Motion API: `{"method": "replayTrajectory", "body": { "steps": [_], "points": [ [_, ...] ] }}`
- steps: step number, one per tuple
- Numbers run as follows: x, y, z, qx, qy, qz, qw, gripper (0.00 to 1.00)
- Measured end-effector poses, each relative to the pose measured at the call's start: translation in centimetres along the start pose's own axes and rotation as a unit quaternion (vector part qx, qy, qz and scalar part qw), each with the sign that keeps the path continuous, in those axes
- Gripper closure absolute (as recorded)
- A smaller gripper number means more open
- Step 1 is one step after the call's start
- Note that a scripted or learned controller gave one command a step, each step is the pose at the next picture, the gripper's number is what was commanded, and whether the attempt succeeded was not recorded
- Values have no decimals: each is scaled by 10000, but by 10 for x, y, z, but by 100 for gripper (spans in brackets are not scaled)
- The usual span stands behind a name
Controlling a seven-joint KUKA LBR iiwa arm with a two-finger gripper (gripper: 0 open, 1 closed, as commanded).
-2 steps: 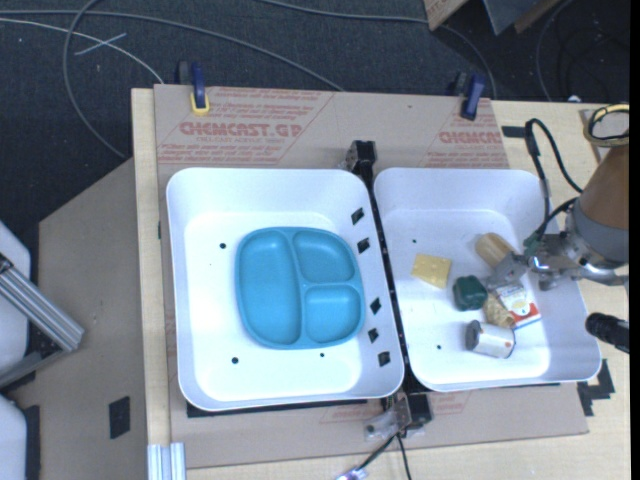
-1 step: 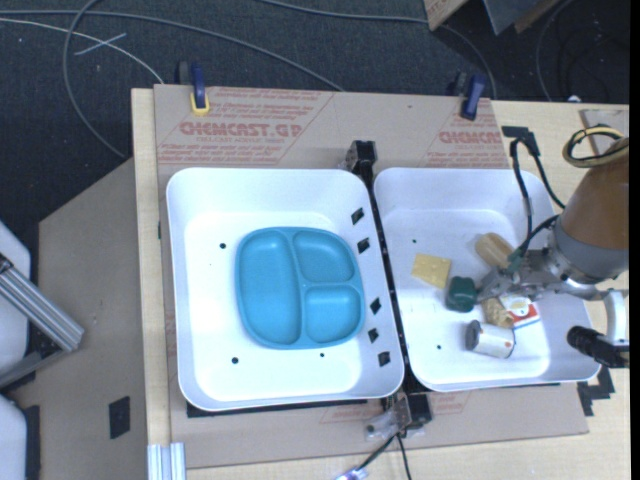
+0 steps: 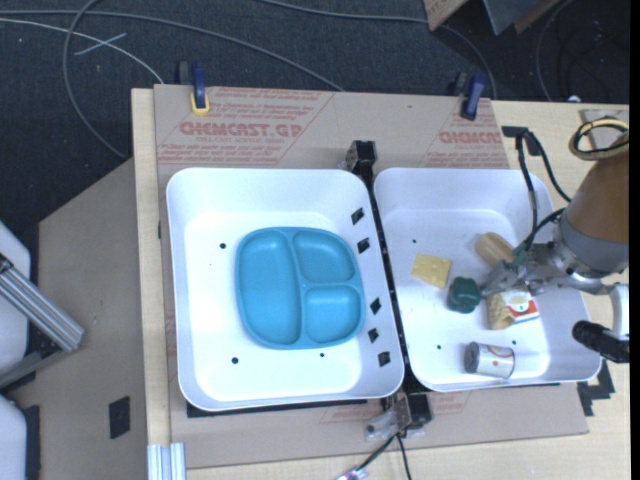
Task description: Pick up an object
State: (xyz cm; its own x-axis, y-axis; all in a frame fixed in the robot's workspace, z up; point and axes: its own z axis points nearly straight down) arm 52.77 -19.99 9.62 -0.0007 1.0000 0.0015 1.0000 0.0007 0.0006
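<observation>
- The jaws (image 3: 508,280) sit low in the right bin (image 3: 440,353), right of frame.
- The green ball (image 3: 463,294) lies just left of them.
- I cannot tell if the jaws are wide or narrow.

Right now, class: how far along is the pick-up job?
Done: the hand is down in the right bin among the objects, by the red-and-white packet and green object. In hand: nothing visibly held. Left: grasping and lifting one; the can and yellow sponge lie untouched.
</observation>
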Motion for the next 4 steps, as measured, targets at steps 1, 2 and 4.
{"method": "replayTrajectory", "body": {
  "steps": [1,2,4],
  "points": [
    [3,-1,-64,-28,-17,-1,10000,100],
    [-3,5,-126,-33,-21,-2,10000,100],
    [46,21,-143,0,2,-25,10000,100]
  ]
}}
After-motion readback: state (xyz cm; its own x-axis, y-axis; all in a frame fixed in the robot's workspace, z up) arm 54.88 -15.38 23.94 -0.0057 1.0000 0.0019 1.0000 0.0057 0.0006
